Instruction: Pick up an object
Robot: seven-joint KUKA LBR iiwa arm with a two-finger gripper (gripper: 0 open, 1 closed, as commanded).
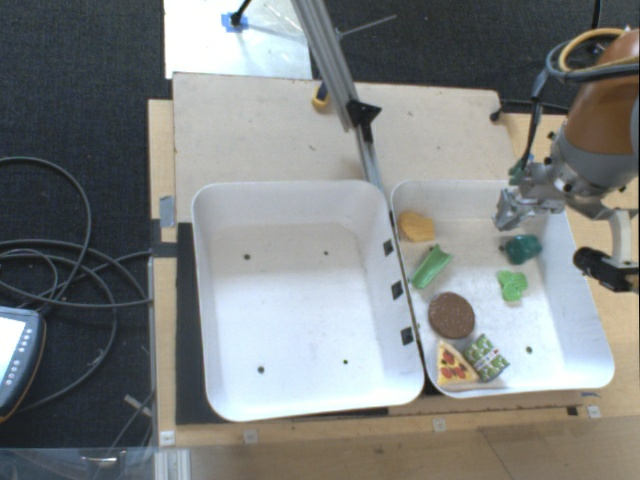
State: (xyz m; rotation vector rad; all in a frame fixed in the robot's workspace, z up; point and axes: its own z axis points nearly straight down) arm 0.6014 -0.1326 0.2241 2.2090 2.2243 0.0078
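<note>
I am reading the surface (260, 128) left to right: the left bin (215, 368) is sitting with nothing in it, while the right bin (590, 358) is carrying all six pieces loosely scattered, likely so each can be reached alone — one yellow lump (417, 227), one green wedge (431, 266), one brown disc (452, 315), one pizza slice (455, 364) touching one green patterned block (487, 357), and one bright green piece (512, 285). I am also counting a seventh, one dark teal piece (522, 248), lying just below the end effector (517, 211), which is hovering at the bin's far right side; I am judging that teal piece the likely pick target, and I cannot tell from here whether the tool is spread or closed.
</note>
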